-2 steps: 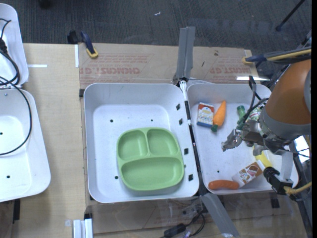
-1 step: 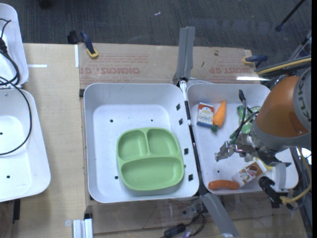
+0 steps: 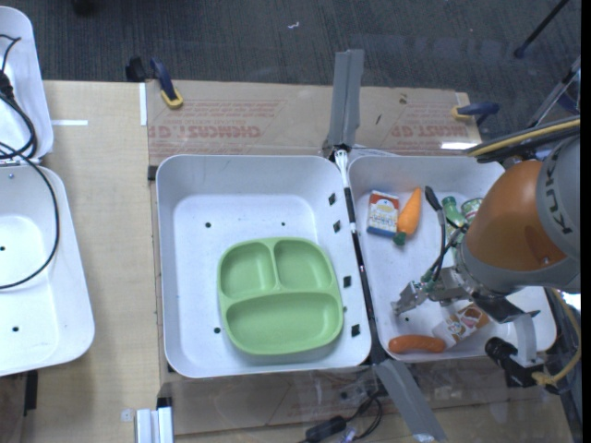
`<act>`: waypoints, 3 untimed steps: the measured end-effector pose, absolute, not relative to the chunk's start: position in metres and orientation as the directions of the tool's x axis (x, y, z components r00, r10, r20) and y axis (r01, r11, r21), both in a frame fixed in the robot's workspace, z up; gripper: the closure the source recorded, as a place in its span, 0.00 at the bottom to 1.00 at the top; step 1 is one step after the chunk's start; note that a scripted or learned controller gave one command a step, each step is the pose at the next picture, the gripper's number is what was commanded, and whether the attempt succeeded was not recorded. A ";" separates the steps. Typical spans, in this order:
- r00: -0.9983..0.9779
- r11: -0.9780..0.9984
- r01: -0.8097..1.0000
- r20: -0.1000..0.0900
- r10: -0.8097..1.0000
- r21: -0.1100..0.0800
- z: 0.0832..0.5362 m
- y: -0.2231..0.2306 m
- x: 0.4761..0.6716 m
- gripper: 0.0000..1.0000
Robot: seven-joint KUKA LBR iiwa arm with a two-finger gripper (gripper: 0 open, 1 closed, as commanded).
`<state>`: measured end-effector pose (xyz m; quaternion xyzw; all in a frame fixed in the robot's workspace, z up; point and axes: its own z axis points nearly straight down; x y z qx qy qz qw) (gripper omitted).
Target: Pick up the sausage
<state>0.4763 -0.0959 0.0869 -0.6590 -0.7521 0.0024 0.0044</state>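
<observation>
Gripper (image 3: pixel 411 299) poised above sausage (image 3: pixel 416 344) in right bin (image 3: pixel 365 247); fingers' state indeterminate; advisable to descend squarely, straddling sausage's narrow width

Wooden bench (image 3: pixel 102 118), brown cardboard sheet (image 3: pixel 277 118) on it, two white bins (image 3: pixel 175 247) side by side
</observation>
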 end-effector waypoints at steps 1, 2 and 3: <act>-0.360 0.360 0.933 0.005 0.933 -0.008 0.087 -0.110 0.476 0.00; -0.378 0.378 0.926 0.004 0.926 -0.005 0.088 -0.127 0.477 0.00; -0.378 0.378 0.926 0.002 0.926 -0.005 0.181 -0.126 0.479 0.00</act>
